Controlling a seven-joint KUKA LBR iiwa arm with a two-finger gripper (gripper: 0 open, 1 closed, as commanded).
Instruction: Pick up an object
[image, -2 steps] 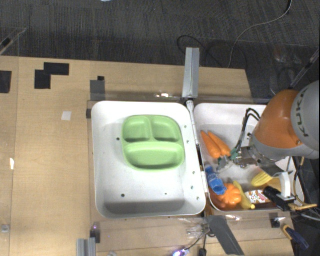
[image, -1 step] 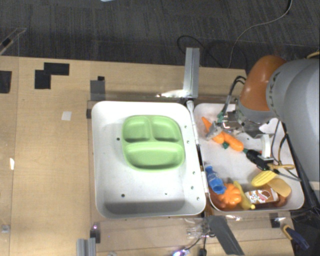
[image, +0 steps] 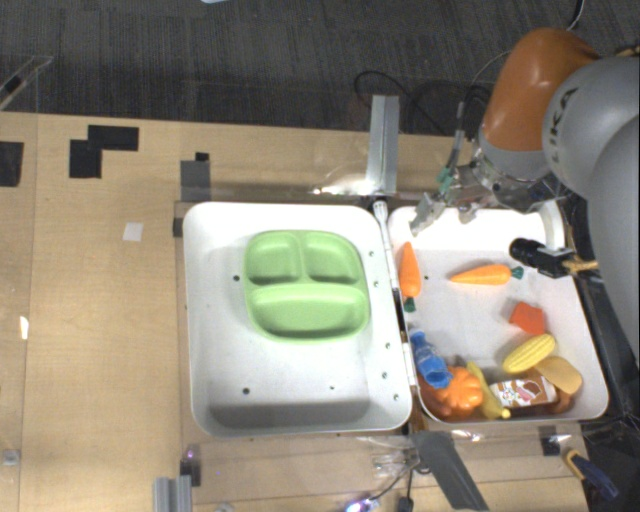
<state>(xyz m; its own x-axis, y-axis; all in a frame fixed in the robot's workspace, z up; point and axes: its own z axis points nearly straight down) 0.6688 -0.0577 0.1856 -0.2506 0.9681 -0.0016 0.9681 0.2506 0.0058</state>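
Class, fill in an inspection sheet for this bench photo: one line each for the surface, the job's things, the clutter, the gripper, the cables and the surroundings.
Surface: two white bins side by side, left bin and right bin, on a wooden bench.
Job's things: in the right bin, two carrots, an orange block, a corn cob, a brown bottle, a blue bottle and a small pumpkin.
Clutter: a green divided plate lies in the left bin.
Gripper: gripper sits over the right bin's far edge; holds nothing that can be seen.
Cables: black cables behind the bins.
Surroundings: dark carpet, black markers on the bench.
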